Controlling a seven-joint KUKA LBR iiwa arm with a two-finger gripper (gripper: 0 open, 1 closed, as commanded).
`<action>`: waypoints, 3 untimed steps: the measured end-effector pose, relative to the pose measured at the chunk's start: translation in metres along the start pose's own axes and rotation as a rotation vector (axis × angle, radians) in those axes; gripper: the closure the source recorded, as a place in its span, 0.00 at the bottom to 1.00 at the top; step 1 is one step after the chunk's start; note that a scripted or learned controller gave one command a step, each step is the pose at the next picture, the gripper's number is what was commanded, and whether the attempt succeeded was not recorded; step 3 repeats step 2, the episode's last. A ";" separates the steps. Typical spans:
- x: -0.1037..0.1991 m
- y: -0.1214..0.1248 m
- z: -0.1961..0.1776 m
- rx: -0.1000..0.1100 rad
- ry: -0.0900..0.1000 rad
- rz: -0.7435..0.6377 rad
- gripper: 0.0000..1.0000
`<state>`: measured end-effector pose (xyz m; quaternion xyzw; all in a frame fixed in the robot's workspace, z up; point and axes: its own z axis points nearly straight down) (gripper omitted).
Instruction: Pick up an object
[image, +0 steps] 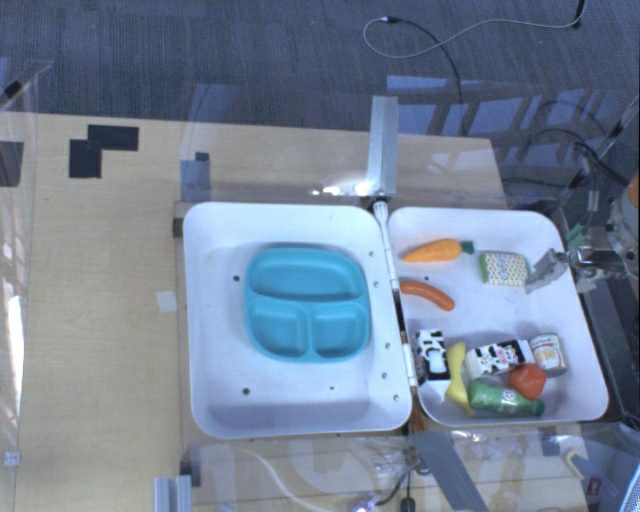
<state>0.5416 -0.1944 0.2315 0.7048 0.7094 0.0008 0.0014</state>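
a: what is laid out here, biggest thing first?

b: a pale wooden surface (100, 330) carries two shallow white plastic bins side by side. the left bin (215, 400) holds a turquoise plastic tray with three compartments (306, 302), smooth and rounded at the corners. the right bin (570, 395) holds a scatter of small toy groceries.

a: where is the arm?

b: it comes in from the right edge. its grey metal tool (545, 270) hangs over the upper right part of the right bin. it grips nothing, and i cannot tell whether it is spread or closed.

a: what could it pick up?

b: nearest is a small pale green and white speckled packet (503, 267), soft-looking and roughly square, just to the tool's left, lying flat in the bin. further left is an orange plastic carrot with a green tip (436, 250), its long axis running left to right. below that lies a smooth orange-red sausage (427, 293), tilted slightly.

a: and lower down?

b: a crowded cluster along the bin's near edge: a black and white carton (430, 355), a yellow banana (456, 375) standing roughly top to bottom, a white milk carton (498, 358), a green bottle (505, 399), a red tomato (528, 380) and a small tin can (547, 352), several touching. the packet looks the easiest target, i'd judge, since it lies apart and closest.
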 end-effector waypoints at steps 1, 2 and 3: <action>0.000 0.070 0.131 -0.004 -0.001 0.020 0.00; 0.001 0.072 0.120 -0.008 -0.002 0.015 1.00; 0.001 0.072 0.120 -0.008 -0.002 0.015 1.00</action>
